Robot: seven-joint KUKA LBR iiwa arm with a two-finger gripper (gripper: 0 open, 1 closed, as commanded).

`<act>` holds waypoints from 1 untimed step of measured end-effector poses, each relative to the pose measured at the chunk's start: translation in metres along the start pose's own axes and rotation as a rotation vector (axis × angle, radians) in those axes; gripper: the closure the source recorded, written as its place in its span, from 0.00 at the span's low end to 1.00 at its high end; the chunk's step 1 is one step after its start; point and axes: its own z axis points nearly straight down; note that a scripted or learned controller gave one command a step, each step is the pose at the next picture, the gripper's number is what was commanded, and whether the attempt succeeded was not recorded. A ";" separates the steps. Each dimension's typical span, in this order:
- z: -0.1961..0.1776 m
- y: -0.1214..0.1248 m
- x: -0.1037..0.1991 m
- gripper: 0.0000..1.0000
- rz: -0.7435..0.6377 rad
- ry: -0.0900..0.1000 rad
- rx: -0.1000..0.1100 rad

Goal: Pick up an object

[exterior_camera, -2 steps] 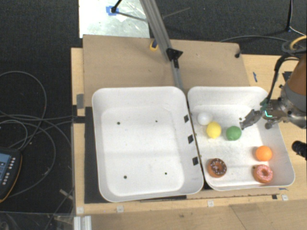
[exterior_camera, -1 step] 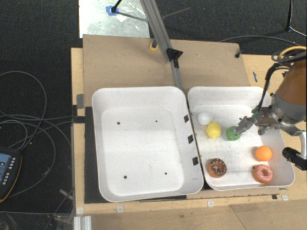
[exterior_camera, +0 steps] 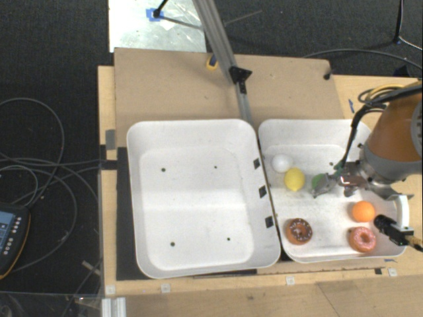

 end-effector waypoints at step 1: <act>0.025 0.000 0.000 0.00 0.000 -0.001 -0.003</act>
